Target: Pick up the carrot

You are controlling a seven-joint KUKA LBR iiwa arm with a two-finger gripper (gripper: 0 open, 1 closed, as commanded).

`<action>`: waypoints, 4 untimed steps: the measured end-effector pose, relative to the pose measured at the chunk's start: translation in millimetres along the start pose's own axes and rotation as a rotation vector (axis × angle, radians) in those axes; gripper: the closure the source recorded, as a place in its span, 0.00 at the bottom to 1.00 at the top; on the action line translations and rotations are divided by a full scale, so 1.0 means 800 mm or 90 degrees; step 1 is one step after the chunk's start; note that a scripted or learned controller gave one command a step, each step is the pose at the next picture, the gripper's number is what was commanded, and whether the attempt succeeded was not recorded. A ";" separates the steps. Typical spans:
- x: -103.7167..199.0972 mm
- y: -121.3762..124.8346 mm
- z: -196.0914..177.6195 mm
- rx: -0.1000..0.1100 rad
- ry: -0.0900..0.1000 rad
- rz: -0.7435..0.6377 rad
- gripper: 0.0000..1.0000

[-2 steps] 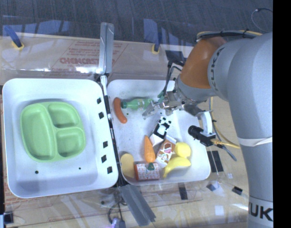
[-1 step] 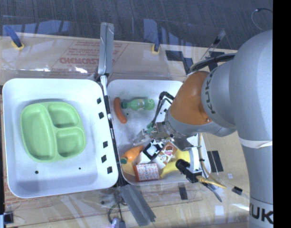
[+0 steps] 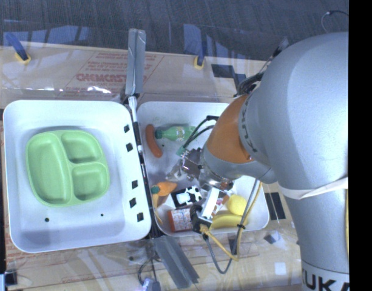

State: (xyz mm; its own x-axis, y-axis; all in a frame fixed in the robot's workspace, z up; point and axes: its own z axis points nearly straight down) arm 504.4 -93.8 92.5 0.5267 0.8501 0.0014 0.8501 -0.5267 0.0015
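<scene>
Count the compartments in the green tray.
3. The green tray in the left bin has one long compartment on its left side, one at upper right, and one at lower right.

Bright, even light; glare on plastic sheeting [image 3: 64, 71].

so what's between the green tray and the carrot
In the camera view, the two bins' adjoining walls lie between the green tray and the carrot.
</scene>
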 end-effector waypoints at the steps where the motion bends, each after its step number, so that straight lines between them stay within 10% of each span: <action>1: -0.001 0.002 -0.013 -0.001 0.000 -0.001 1.00; 2: 0.019 0.024 0.001 0.001 -0.001 -0.114 1.00; 3: 0.006 0.025 -0.007 0.003 -0.002 0.038 1.00; 4: 0.026 0.024 -0.124 0.004 -0.001 0.078 1.00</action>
State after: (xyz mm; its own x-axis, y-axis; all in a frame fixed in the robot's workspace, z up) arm 531.9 -86.5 191.6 0.6269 0.7791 -0.0002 0.7791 -0.6269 -0.0043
